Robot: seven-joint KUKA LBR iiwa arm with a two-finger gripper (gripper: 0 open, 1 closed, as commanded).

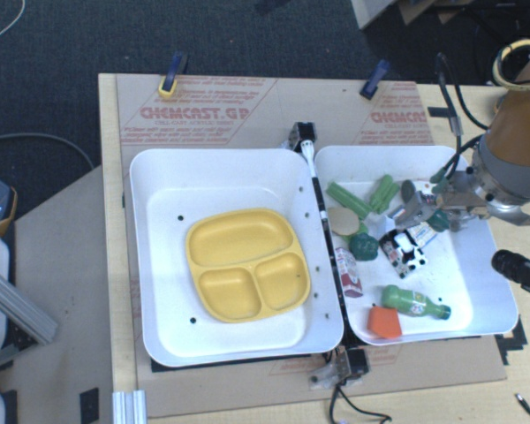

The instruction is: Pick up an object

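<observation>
Bins side by side on the bench point(247, 104), sitting on a brown sheet printed with red lettering. Left bin point(159, 237) holds one thing: a yellow divided plate point(247, 263) with three compartments, roughly centred, nothing in the compartments. Right bin point(486, 299) has the clutter. Two green sticks point(362, 197) lie crossed near the far left part, a tan disc point(343, 222) just below them, a dark teal lump point(365, 246) touching the disc's near edge. A red-and-white packet point(349, 274) lies along the left wall. A black-and-white toy point(406, 250), cow-patterned, sits mid-bin. A green bottle point(413, 302) lies on its side toward the near edge, with an orange block point(385, 323) just beside it at the near-left corner. Arm comes in from the right, grey with the orange band above the wrist. Claw point(421, 208) is low over the middle of the right bin, directly above and just behind the black-and-white toy. Can't tell how far open the claw is, or whether it has contact with anything; nothing visibly between it. Blue clamps point(172, 73) pin the sheet at the far edge of the bench.
</observation>
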